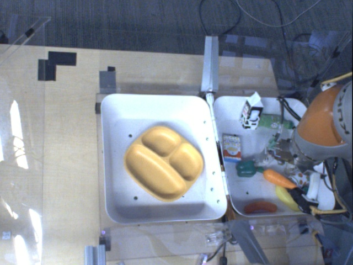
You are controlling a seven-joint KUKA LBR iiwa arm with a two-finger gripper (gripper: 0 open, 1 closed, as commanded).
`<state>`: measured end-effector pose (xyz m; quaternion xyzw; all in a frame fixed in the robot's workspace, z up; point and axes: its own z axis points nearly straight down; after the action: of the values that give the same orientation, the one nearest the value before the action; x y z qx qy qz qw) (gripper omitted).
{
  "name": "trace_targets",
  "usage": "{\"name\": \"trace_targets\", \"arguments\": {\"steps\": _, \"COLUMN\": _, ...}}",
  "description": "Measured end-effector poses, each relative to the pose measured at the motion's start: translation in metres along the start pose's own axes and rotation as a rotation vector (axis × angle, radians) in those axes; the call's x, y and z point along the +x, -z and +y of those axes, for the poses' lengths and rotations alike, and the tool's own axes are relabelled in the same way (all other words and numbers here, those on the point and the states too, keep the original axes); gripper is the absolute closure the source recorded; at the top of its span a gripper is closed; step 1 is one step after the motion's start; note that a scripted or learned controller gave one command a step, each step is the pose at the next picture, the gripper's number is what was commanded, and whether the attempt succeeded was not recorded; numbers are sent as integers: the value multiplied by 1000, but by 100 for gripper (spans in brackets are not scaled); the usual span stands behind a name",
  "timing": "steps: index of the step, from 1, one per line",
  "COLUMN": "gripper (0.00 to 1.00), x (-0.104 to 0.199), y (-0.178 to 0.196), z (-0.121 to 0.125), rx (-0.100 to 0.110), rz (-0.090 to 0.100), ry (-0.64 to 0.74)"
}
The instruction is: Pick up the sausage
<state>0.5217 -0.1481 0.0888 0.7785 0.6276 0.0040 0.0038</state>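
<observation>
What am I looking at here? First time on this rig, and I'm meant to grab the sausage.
One camera looks down at a slant on a bench with two white bins. The grey robot arm with the orange band reaches in from the right; its gripper hangs over the right bin.

The left bin holds a yellow three-part tray. The right bin holds the sausage, reddish-brown, near the front wall, plus a carrot, a banana, a green item, a small box and a black-and-white carton.

Nothing visible is held.

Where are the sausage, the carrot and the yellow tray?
sausage (260,207), camera view, middle of its reddish body.
carrot (278,178), camera view, middle of its orange length.
yellow tray (164,162), camera view, ridge between its compartments.
</observation>
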Motion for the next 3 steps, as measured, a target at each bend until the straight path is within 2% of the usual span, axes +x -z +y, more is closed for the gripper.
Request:
{"name": "trace_targets", "arguments": {"steps": 1, "gripper": 0, "x": 57, "y": 1, "z": -30, "rx": -4, "rz": 1, "ry": -290}}
{"name": "trace_targets", "arguments": {"steps": 2, "gripper": 0, "x": 36, "y": 1, "z": -37, "rx": -5, "rz": 4, "ry": -965}}
{"name": "trace_targets", "arguments": {"steps": 3, "gripper": 0, "x": -18, "y": 105, "z": -29, "rx": 7, "rz": -6, "ry": -1143}}
